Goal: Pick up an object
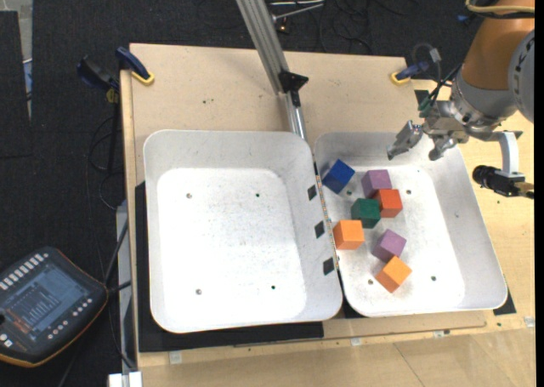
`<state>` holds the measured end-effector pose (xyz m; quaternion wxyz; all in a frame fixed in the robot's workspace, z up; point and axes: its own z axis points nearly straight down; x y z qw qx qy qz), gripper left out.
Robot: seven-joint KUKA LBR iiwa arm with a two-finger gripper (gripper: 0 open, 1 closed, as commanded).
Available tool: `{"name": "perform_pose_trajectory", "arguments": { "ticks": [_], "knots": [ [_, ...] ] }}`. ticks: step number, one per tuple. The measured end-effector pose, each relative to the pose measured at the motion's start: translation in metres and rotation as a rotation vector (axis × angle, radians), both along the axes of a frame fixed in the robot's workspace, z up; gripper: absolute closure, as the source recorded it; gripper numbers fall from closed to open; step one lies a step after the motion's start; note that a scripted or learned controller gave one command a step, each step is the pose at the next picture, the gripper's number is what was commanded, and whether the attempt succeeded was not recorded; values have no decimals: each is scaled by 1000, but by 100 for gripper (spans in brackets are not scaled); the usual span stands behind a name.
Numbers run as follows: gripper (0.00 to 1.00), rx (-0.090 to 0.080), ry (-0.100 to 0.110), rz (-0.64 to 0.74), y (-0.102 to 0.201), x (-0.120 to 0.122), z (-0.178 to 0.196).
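Note:
Several small blocks lie in the right bin [463,232]: a blue cube [338,176], a purple cube [376,181], a red-orange cube [390,202], a green cube [367,212], an orange cube [348,233], a second purple cube [390,244] and a second orange cube [394,274]. My gripper [420,145] hovers over the bin's far edge, up and to the right of the cluster. Its fingers are spread apart, open, with nothing between them.
The left bin [161,207] sits beside the right one. A slanted metal pole [259,24] runs from the top down to the gap between bins. Clamps [136,65] hold the board's far corners. A teach pendant [42,304] lies at lower left.

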<state>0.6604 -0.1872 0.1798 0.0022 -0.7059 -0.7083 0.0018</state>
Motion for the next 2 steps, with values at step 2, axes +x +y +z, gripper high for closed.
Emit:
{"name": "perform_pose_trajectory", "arguments": {
  "ticks": [2],
  "knots": [
    [0, -1, -5, 0, 6, 1, -86]
  ]
}}
